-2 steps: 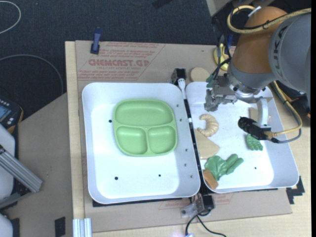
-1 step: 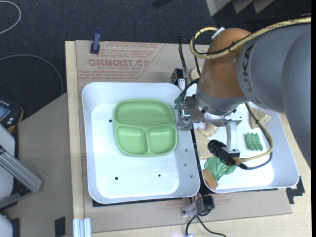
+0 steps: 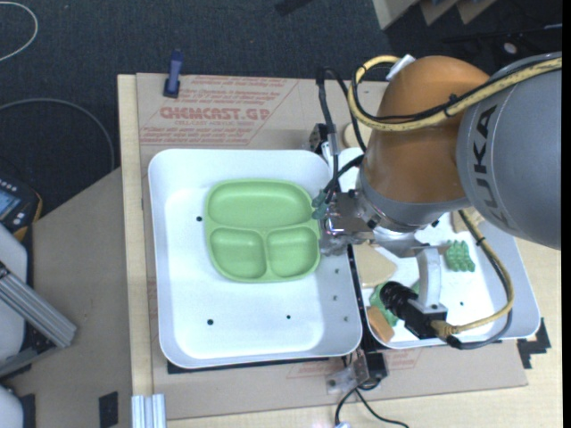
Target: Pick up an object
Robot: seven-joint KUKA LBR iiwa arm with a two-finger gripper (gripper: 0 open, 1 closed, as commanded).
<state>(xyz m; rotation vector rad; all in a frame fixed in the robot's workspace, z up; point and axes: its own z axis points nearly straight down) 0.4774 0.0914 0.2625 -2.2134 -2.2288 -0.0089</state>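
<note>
A light green divided plate (image 3: 259, 230) lies flat in the left bin (image 3: 178, 283), toward its far right part. My gripper (image 3: 325, 214) sits at the plate's right edge, over the wall between the two bins, and the big grey and orange arm above hides most of it. Whether it touches the plate I cannot tell. In the right bin (image 3: 513, 292) a small green ridged piece (image 3: 459, 255) lies near the far right side.
A tan flat piece (image 3: 385, 266) and a small green and orange object (image 3: 389, 298) lie in the right bin beside a black cable fitting (image 3: 412, 315). The arm covers most of that bin. A brown cardboard sheet (image 3: 223, 105) lies behind the bins.
</note>
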